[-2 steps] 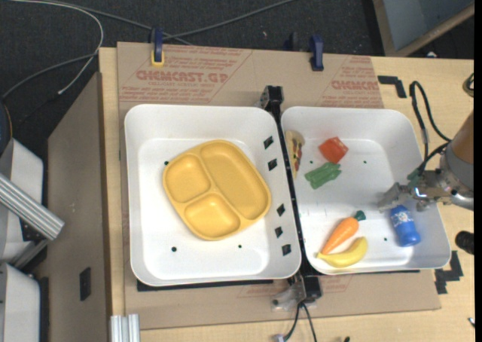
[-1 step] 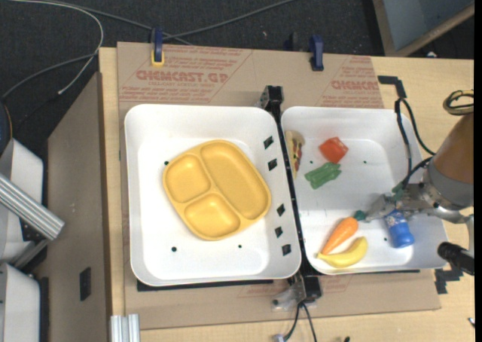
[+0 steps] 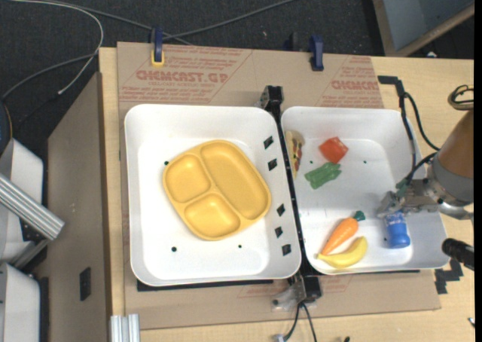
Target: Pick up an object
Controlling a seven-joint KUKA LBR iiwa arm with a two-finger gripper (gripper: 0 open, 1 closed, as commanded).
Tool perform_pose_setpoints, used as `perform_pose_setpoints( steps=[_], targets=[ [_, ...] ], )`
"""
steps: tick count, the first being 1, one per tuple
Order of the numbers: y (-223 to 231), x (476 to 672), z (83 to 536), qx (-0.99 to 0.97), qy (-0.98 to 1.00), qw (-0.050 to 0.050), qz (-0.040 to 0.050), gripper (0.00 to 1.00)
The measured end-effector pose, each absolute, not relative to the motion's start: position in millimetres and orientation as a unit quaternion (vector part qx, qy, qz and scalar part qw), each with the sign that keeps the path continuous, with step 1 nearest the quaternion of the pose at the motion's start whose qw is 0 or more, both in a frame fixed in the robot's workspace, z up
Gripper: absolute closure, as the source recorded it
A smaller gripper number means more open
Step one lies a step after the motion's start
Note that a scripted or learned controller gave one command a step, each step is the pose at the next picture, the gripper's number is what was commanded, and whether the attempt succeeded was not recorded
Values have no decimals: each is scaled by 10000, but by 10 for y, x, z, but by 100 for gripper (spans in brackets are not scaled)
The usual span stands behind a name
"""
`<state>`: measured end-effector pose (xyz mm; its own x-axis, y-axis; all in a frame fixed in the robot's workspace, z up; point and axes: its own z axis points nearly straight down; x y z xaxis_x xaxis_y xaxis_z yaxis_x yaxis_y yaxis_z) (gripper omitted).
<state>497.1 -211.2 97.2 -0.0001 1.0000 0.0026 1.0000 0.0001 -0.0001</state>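
Observation:
The right bin holds several small items: a red block, a green piece, an orange carrot, a yellow banana and a blue bottle-like object. A brownish item lies against that bin's left wall. My gripper reaches in from the right and sits low over the right side of the bin, just above the blue object. I cannot tell whether it touches the blue object. Nothing is seen lifted.
A yellow divided plate lies in the left bin. A black cable runs along the right bin's far right edge. Blue clamps hold the cardboard sheet at the back.

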Motion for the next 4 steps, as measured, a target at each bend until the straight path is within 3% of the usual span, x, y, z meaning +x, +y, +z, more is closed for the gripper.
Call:
perform_pose_setpoints(
  steps=[3, 4],
  targets=[
    [-2193, 4940, 2732, -7063, -7079, -33, -14, 100],
    [-1612, 4992, 2761, -7046, -7096, 11, -7, 100]
  ],
)
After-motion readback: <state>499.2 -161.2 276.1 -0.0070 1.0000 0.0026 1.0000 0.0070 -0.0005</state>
